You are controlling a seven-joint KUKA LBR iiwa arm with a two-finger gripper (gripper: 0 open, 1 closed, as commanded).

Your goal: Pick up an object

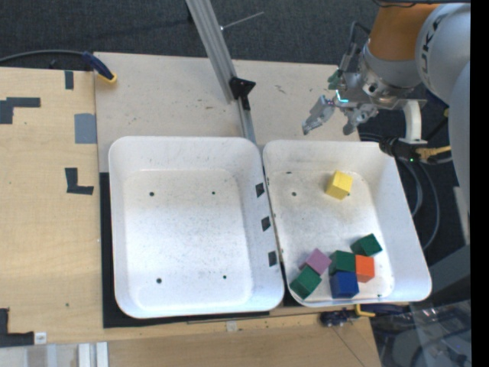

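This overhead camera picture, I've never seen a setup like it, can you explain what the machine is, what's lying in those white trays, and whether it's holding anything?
The picture comes from one fixed camera above a workbench, looking down at a slant. The grey machine with the orange band, entering from the picture's right, is a robot arm. At its tip is a two-finger gripper, its hand for grasping, with the fingers spread apart and nothing between them. It hangs above the far edge of the right shallow white bin.

That bin holds small cubes. A yellow cube sits alone near the middle. Clustered at the near end are a purple cube, three dark green cubes, a blue cube and an orange cube.

The left shallow white bin sits beside it. The robot's job is to pick up an object; it has not grasped one yet.
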